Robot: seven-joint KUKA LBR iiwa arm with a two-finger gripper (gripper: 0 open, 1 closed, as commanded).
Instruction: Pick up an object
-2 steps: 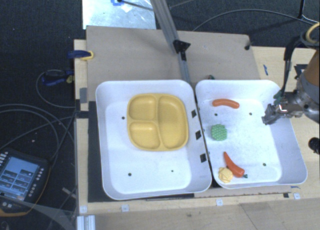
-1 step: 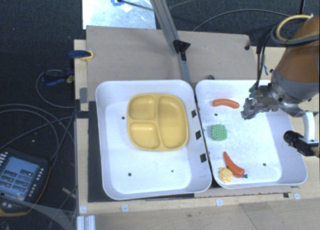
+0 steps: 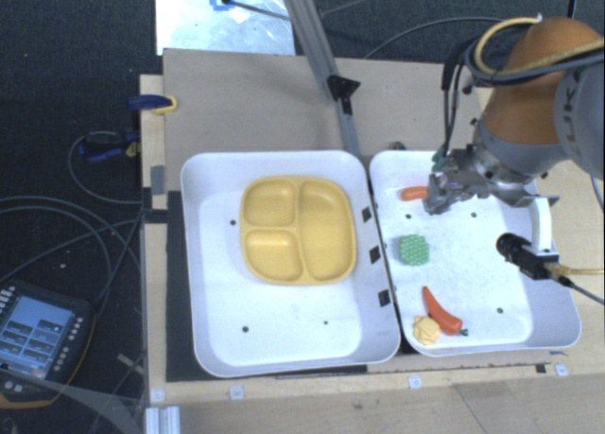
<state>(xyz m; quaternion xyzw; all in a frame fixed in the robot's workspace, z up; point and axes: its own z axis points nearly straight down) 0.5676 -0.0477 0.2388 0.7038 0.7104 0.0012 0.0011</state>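
In the right bin (image 3: 548, 328) lie a small orange sausage-like piece (image 3: 413, 193) near the back left, a green bumpy ball (image 3: 413, 251) in the middle left, an orange-red carrot (image 3: 441, 310) and a pale yellow lump (image 3: 426, 330) at the front left. My gripper (image 3: 439, 198) is low over the back left of that bin, right beside the small orange piece, its tips just to that piece's right. Nothing shows between them.
The left bin (image 3: 217, 328) holds a yellow three-section plate (image 3: 298, 229). A grey pole (image 3: 312, 26) slants over the bench from the back. A black cylindrical part (image 3: 520, 254) sticks out over the right bin's right side. Cables lie left of the bench.
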